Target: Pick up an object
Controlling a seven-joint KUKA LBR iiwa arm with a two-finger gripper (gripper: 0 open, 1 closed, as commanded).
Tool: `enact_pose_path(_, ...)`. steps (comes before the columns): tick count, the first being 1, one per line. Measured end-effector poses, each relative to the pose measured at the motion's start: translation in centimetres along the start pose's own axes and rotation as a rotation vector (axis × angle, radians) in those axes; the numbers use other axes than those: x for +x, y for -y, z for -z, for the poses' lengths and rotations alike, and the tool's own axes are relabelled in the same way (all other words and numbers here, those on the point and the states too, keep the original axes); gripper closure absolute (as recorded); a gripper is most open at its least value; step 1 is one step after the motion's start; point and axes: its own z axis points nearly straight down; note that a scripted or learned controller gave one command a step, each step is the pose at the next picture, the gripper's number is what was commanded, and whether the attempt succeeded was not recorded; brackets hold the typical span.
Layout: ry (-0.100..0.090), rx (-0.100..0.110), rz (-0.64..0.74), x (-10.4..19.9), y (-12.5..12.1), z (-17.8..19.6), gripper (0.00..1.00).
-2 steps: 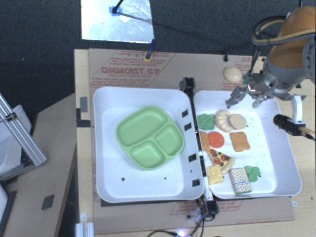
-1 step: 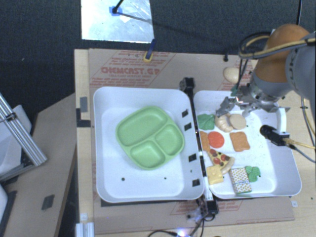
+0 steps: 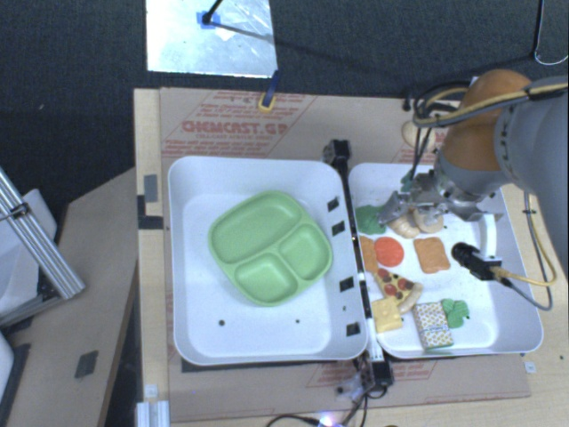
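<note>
Jaws over beige food piece [image 3: 405,227]; its long axis unclear.

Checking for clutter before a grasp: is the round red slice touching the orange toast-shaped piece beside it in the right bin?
Apart. The camera view shows a strip of white bin floor between the round red slice and the orange toast-shaped piece.

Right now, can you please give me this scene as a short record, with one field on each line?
left bin: holds a green divided tray
right bin: holds small toy foods
foods: red round piece, orange toast-like piece, pizza slice, yellow cheese-like piece, patterned packet, green leafy pieces
arm: reaches in from the right, over the right bin
gripper: low at the far part of the right bin, beside a beige piece
grasp: cannot tell
</note>
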Motion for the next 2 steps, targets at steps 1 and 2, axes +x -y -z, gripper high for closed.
enact_pose_path(1, 0.004, -0.009, 0.0, -0.09, -0.27, -2.92, 0.0)
enact_pose_path(2, 0.001, -0.007, -0.001, -0.02, -0.21, -1.96, 1.0)
